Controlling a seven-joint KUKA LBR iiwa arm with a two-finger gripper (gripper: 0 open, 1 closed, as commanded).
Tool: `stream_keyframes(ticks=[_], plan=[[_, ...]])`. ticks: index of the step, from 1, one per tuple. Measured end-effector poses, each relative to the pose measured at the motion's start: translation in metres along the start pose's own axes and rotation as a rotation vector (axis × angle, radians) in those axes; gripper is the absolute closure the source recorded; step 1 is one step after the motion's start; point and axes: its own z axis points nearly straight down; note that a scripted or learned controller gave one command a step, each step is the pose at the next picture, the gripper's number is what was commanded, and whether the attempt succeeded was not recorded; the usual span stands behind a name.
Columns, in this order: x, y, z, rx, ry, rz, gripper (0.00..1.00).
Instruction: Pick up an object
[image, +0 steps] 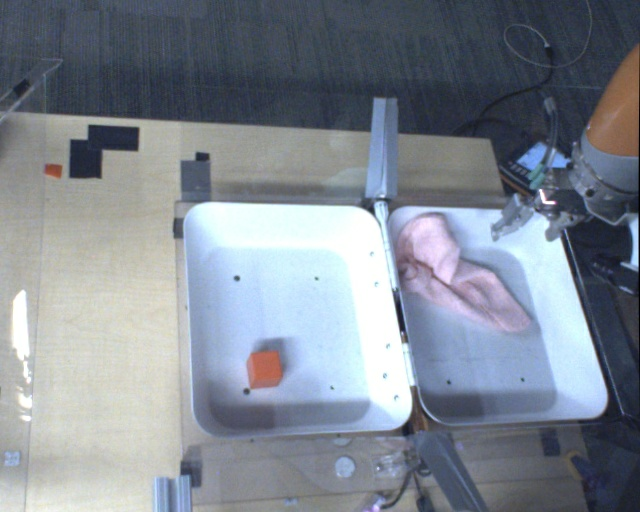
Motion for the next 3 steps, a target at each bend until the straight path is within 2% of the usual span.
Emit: stream_keyframes(ticks=[1,2,3], plan=[[-0.046,-0.019,0.139,0.000,0.000,-0.041,0.00],[-0.045,-0.034,0.150,-0.008,-0.002,-0.188,0.00],[-0.006,-0.050,0.150,-0.010,-0.004,-0.356,0.00]])
